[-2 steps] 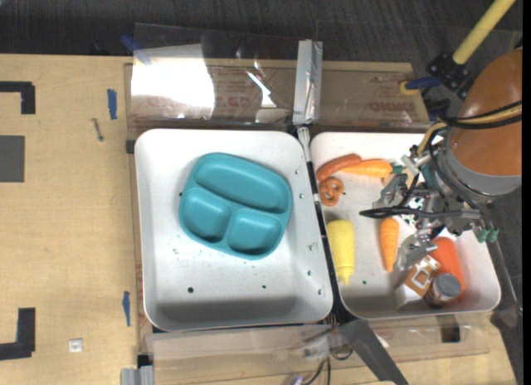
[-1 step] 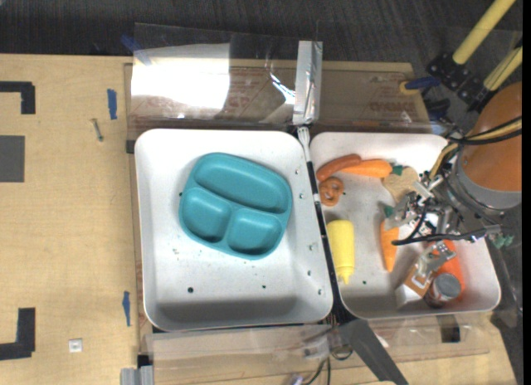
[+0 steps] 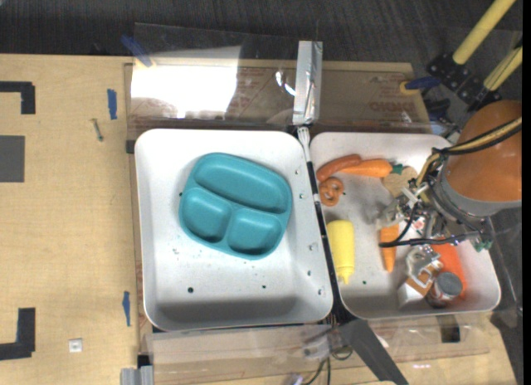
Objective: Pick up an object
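A teal divided tray lies flat mid left bin. In the right bin, a yellow bottle lies along the left wall, an orange carrot near the far left corner.

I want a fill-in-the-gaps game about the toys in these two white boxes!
The teal divided plate lies in the ____ bin.
The corn cob in the right bin is coloured ____.
The long carrot near the right bin's far wall is ____.
The arm hangs over the ____ bin.

Missing words: left; yellow; orange; right

two white bins, one teal divided tray, one yellow bottle
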You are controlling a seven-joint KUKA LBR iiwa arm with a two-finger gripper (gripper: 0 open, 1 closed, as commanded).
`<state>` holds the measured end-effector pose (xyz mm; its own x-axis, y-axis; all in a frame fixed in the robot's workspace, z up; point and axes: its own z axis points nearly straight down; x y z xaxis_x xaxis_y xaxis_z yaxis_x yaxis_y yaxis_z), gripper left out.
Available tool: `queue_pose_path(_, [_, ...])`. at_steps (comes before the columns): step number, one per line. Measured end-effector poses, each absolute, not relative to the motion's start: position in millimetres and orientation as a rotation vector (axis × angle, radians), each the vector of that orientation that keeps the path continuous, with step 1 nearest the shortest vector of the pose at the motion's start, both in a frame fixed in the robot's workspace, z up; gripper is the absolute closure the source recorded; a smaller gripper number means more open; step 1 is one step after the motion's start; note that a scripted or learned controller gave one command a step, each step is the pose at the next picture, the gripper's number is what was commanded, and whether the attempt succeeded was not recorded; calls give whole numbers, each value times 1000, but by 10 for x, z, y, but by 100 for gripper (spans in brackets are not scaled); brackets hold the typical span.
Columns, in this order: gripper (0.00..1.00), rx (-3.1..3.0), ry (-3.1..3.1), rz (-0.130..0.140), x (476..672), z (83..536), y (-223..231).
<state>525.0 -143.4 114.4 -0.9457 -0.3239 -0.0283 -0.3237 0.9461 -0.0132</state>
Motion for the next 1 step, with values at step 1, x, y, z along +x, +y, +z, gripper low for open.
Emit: queue_pose_path(1, [0, -424, 3050, -42, 5167, 1102, -1350])
